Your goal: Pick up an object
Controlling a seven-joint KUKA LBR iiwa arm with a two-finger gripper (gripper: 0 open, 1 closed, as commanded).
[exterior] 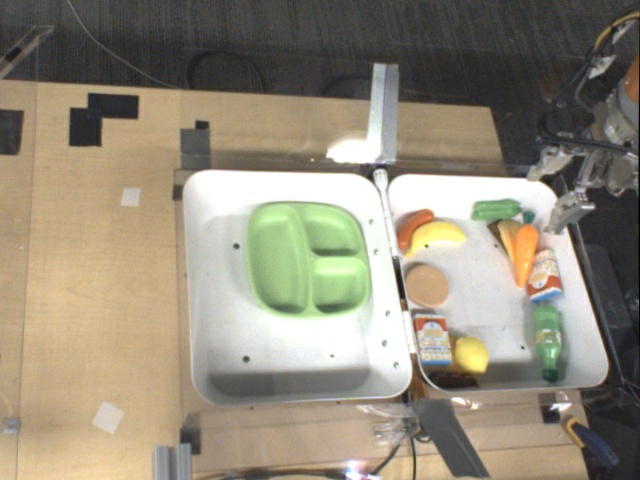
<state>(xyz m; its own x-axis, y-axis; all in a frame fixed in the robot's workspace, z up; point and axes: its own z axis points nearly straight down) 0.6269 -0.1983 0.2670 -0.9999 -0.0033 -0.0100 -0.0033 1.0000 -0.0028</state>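
The right bin (500, 303) holds several toy foods. A red-orange piece (413, 225) and a yellow banana (442, 235) lie at its far left, with a brown disc (428, 285) below them. A small carton (431, 336) and a lemon (471, 354) sit at the near edge. A green piece (497, 209), an orange carrot (523, 250), a labelled bottle (544, 277) and a green bottle (547, 340) line the right side. My gripper (560, 188) hovers over the bin's far right corner, open, with nothing between its fingers.
The left bin (220, 338) holds a green divided tray (308, 258). A metal post (384, 113) stands behind the seam between the bins. Cables and arm hardware crowd the upper right corner.
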